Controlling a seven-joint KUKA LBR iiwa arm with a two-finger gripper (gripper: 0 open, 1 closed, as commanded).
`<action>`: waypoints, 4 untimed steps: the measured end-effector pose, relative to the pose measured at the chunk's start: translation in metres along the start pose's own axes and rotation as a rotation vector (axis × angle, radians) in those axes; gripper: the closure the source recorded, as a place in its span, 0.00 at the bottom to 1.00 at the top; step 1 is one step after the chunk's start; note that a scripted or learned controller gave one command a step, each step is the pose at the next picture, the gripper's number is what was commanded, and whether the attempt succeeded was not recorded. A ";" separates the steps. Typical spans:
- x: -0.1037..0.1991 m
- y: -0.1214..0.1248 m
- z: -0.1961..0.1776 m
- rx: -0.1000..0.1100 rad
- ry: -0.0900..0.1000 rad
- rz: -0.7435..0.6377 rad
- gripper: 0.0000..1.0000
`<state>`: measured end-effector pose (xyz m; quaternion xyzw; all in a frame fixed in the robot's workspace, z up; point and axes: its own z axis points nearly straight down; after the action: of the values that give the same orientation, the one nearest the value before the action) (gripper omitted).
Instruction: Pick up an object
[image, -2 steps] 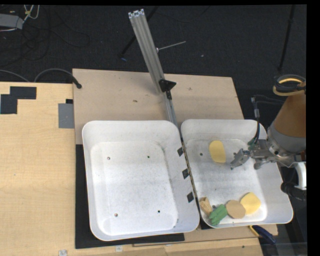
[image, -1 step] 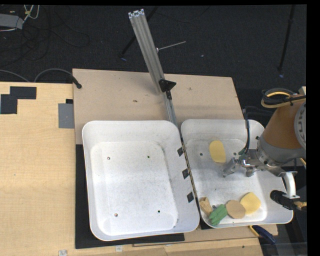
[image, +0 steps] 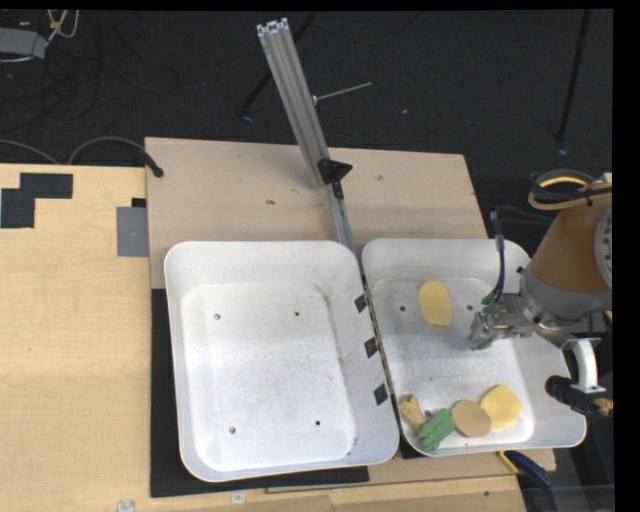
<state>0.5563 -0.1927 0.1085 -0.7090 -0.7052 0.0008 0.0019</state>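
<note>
Here fingers (image: 487, 330) low over right bin (image: 440, 375) floor; open or clenched: cannot tell.

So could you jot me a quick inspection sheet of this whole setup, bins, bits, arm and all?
Surface: two white bins side by side, left bin and right bin, on a tan board.
Job's things: in the right bin, a yellow piece near the middle; along the near edge a green piece, a tan disc, a yellow block and a small brown crumb.
Clutter: nothing seen.
End effector: end effector low over the right bin, beside the yellow piece, nothing seen held.
Cables: dark cables on the floor behind the board.
Surroundings: slanted metal rail; wooden table at left.
</note>
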 end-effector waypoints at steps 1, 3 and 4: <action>0.006 -0.006 -0.058 -0.007 -0.002 -0.007 1.00; 0.010 -0.012 -0.115 -0.002 -0.001 -0.008 1.00; 0.064 0.005 -0.124 -0.003 0.001 -0.011 1.00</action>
<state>0.5620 -0.1285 0.2330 -0.7051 -0.7091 -0.0007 0.0010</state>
